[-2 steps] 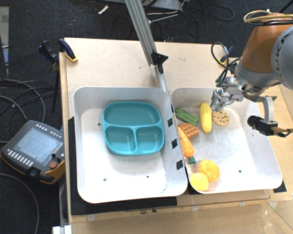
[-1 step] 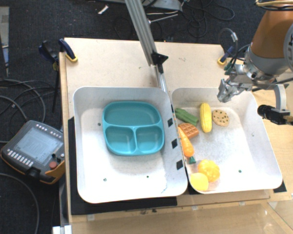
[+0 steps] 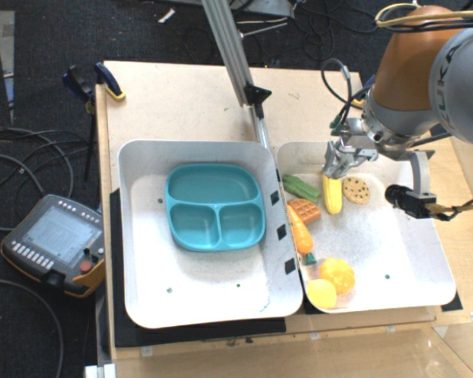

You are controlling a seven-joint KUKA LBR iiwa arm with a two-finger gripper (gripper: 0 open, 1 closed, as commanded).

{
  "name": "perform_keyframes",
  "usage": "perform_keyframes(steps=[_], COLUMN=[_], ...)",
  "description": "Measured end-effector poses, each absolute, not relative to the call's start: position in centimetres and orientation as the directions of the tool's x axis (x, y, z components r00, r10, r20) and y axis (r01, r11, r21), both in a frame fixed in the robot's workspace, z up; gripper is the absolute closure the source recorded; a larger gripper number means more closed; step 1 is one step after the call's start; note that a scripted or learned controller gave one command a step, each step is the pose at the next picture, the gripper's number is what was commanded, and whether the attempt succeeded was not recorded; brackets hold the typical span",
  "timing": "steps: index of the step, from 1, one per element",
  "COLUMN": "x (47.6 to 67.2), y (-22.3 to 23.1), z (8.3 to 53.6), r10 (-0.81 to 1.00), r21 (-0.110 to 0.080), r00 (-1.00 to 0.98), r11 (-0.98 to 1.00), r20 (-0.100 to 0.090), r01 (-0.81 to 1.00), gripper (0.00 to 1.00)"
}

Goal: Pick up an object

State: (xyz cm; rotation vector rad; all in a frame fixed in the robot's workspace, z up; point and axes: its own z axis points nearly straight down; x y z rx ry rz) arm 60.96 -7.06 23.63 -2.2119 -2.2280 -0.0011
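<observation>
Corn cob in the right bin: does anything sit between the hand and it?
Nothing visible does. The hand hangs right over the top end of the corn cob. The cookie lies just beside it, the green pod on its other side.

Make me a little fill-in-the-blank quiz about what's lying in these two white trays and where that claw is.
The teal divided plate lies in the ___ bin.
The claw hangs just above the yellow ___.
The round cookie lies directly to the ___ of the corn.
The teal plate has ___ compartments.

Missing words: left; corn; right; three
</observation>
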Motion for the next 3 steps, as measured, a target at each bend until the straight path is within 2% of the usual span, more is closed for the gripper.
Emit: perform_keyframes(steps=[2,3], x=[58.0,55.2], y=[3.6,8.1], z=[23.8,24.5], r10=[1.0,1.0], r21=[-0.003,-0.003], r00=[-0.009,-0.009], r11=[0.009,0.009], r20=[0.002,0.002], r01=[1.0,1.0], gripper=[1.0,1.0])
